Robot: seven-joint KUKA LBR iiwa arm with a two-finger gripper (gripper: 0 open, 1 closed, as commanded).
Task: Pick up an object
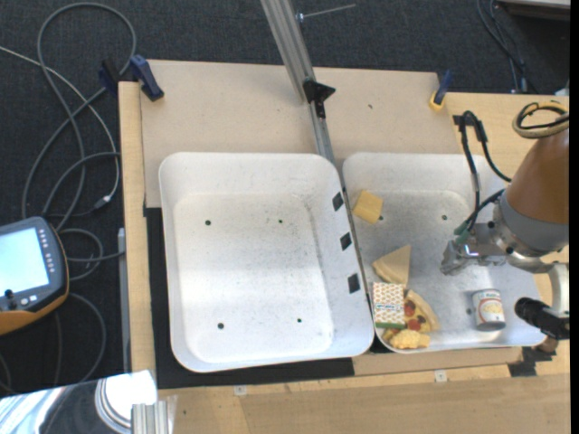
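Note:
In the right bin [398,165] lie a yellow cube-like block [368,206] near the left wall, a tan wedge [394,264], a small patterned box [389,303] resting on a plate of toy food [412,330], and a small white can with a label [489,307]. My gripper [458,255] hangs low over the right bin's floor, right of the wedge and up-left of the can. Nothing shows between its tips.
The left bin [190,174] lies beside the right one, split by a divider with black clips [346,240]. A metal pole [288,39] slants up from the bins' back. Cables and a pendant [27,269] lie left of the bench.

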